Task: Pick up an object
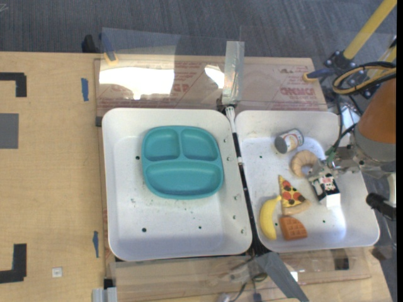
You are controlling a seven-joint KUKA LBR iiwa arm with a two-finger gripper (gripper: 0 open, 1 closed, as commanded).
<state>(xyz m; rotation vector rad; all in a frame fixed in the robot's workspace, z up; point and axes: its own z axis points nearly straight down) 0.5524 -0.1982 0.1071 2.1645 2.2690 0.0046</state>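
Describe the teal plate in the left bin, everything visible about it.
The teal plate is a rounded-rectangle divided dish, plastic by its look, with two small compartments at the far side and one wide compartment at the near side. It lies flat and upright, a little off centre in the left bin. The bin floor alone touches it.

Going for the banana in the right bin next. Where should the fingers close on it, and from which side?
Probably across the banana's middle, coming straight down. It lies flat, curved, long axis running front to back. The waffle sits close by its lower right, so a finger placed there may bump it; the left flank has bare bin floor.
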